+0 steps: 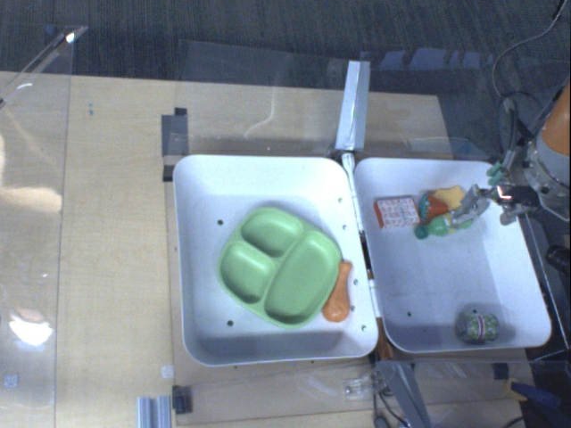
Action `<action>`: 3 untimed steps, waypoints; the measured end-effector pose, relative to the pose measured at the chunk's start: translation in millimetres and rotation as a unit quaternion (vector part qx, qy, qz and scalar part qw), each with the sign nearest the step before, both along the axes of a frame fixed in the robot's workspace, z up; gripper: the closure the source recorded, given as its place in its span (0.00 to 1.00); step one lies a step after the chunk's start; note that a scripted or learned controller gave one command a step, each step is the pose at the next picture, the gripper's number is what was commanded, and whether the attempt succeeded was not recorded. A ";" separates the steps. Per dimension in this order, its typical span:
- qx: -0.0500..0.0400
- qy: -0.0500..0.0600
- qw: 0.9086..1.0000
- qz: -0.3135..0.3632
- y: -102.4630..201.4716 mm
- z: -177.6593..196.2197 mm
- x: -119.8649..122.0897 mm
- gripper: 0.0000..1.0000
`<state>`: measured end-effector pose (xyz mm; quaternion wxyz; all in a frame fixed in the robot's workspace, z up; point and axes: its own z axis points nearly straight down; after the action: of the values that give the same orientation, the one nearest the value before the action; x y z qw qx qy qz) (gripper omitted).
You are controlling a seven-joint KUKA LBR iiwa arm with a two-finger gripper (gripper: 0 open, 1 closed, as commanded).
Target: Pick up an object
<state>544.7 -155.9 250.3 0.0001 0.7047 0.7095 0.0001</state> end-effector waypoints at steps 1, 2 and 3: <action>0.000 0.000 1.000 0.001 -5.5 -57.9 57.1 0.00; -0.003 -0.009 1.000 0.001 -28.0 -149.4 124.5 0.00; -0.001 -0.004 1.000 -0.001 -49.7 -162.9 90.3 0.00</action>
<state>635.1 -205.6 87.4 0.0035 0.7052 0.7090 0.0022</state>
